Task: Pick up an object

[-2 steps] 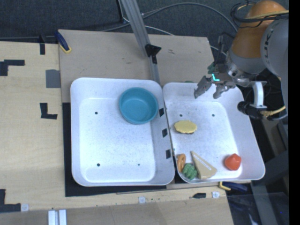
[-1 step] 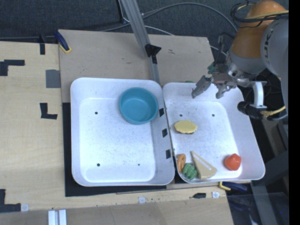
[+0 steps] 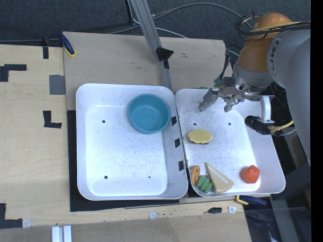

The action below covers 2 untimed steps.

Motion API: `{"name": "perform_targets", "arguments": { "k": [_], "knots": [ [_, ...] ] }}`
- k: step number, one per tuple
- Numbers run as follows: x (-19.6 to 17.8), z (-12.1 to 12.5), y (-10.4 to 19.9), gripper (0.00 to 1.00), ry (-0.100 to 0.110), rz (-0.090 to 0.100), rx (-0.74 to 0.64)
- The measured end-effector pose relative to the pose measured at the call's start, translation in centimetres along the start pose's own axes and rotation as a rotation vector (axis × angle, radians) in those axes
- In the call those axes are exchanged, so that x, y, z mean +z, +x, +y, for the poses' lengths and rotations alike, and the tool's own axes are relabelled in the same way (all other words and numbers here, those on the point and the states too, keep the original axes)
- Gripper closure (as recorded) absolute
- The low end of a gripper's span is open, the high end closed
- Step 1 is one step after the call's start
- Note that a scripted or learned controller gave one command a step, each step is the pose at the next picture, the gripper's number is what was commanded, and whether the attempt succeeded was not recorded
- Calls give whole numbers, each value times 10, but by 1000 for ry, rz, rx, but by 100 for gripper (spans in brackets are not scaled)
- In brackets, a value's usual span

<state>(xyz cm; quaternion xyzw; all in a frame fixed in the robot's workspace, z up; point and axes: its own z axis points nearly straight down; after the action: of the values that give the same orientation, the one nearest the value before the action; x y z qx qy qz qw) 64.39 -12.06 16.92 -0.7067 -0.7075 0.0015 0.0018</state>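
Pale wooden bench board (image 3: pixel 30 150) filled the frame, with dark carpet along the top, and two shallow white bins sat side by side at its centre. In the left bin (image 3: pixel 126 178) a blue bowl (image 3: pixel 149 113) stood near the upper right corner. The right bin (image 3: pixel 229 135) held a flat yellow biscuit-like piece (image 3: pixel 200 136) near its middle, a red tomato-like toy (image 3: pixel 250 174) at lower right, and a tan wedge (image 3: pixel 218 178), a green piece (image 3: pixel 203 184) and a small orange piece (image 3: pixel 195 174) crowded into the lower left corner.

The gripper (image 3: pixel 218 104) hung over the upper part of the right bin, its two fingers spread apart with nothing between them.

The yellow piece lay nearest, below and slightly left of the fingers, well clear of the other items. It looked like light, stiff plastic, smooth and thin, so a pinch across its width from above seemed right, low enough to catch the edges. Its flatness could let it slip out. The red toy appeared rounder and easier to hold, though liable to roll.
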Motion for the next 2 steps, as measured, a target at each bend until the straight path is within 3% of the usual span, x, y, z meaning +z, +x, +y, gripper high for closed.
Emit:
{"name": "perform_targets", "arguments": {
  "k": [1,2],
  "knots": [
    [63,-6,0,0,2,0,1],
    [81,-6,0,0,-4,-1,0]
  ]
}}
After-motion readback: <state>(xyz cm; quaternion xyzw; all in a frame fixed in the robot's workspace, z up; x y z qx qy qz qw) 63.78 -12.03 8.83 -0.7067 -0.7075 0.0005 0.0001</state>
